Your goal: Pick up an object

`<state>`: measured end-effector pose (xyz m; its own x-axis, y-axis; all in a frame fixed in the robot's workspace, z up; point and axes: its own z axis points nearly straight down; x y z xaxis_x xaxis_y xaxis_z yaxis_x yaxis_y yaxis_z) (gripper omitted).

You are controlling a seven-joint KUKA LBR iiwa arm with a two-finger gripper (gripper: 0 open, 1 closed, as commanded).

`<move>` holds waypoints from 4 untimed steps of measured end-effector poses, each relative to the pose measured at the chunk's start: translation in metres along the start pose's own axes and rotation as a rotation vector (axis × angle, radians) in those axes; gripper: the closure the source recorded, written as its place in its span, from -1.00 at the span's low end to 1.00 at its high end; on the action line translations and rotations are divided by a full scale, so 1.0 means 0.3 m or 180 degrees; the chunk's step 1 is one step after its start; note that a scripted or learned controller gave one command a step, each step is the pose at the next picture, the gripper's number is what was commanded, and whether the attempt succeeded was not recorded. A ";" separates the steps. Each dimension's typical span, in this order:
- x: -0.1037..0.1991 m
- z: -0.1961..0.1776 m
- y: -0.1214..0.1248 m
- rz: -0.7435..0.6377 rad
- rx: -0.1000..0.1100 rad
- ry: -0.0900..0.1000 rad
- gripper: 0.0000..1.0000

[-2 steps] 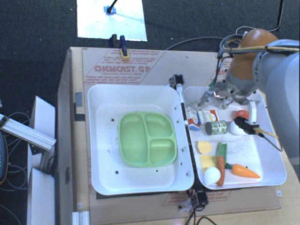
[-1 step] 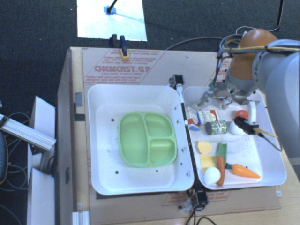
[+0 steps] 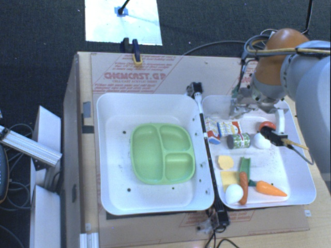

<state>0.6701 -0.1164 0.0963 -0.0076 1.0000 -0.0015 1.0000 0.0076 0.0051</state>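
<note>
Camera view: carrot point(image 3: 270, 189) lies flat, tip pointing right, lengthwise across bin point(image 3: 305, 182).

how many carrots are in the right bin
2. One carrot lies near the front right of the right bin, pointing right. A thinner carrot lies just to its left, beside a white egg. Others could be hidden under the arm further back.

Dark carpet floor point(image 3: 41, 30) surrounds the bench, a white sheet point(image 3: 121, 14) lying beyond it.
</note>
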 end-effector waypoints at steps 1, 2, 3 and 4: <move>0.000 0.000 0.000 -0.0001 0.0001 -0.0001 -1.00; 0.063 0.037 -0.003 0.0007 0.0009 0.0005 -1.00; 0.097 0.038 -0.003 0.0005 0.0011 0.0004 -1.00; 0.108 0.038 -0.003 0.0006 0.0012 0.0003 -1.00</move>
<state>0.6690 -0.0841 0.0848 -0.0057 1.0000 -0.0006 1.0000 0.0057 0.0013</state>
